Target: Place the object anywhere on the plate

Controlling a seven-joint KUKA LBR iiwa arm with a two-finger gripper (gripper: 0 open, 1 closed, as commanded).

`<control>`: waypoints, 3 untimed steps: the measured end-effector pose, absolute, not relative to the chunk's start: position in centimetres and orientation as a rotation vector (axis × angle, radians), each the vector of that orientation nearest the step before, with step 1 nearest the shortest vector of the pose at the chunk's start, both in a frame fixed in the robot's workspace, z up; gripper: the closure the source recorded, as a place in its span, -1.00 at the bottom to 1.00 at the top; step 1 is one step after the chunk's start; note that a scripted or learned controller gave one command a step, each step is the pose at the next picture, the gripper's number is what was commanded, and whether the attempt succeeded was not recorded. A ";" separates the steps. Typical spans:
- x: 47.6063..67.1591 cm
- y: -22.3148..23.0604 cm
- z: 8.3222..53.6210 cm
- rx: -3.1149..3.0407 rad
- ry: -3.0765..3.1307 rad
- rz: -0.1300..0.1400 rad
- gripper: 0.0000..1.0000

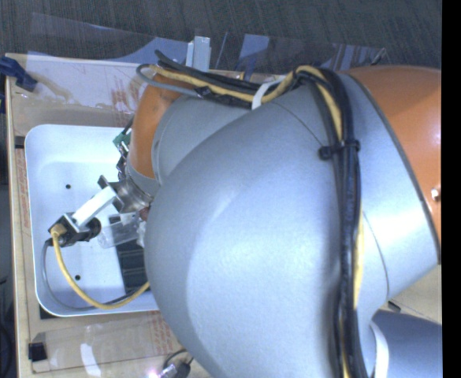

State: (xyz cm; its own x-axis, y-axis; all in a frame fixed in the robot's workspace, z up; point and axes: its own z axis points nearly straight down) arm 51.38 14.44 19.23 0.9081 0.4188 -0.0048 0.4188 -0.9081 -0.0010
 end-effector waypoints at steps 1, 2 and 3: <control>52.4 5.5 18.9 3.058 0.742 -0.014 1.00; 52.4 5.6 19.0 3.058 0.745 -0.014 -1.00; 47.7 11.5 9.5 2.990 0.978 0.000 -1.00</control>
State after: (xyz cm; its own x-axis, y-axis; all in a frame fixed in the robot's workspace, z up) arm 47.66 11.45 9.54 0.8067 0.5909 0.0011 0.5909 -0.8067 -0.0038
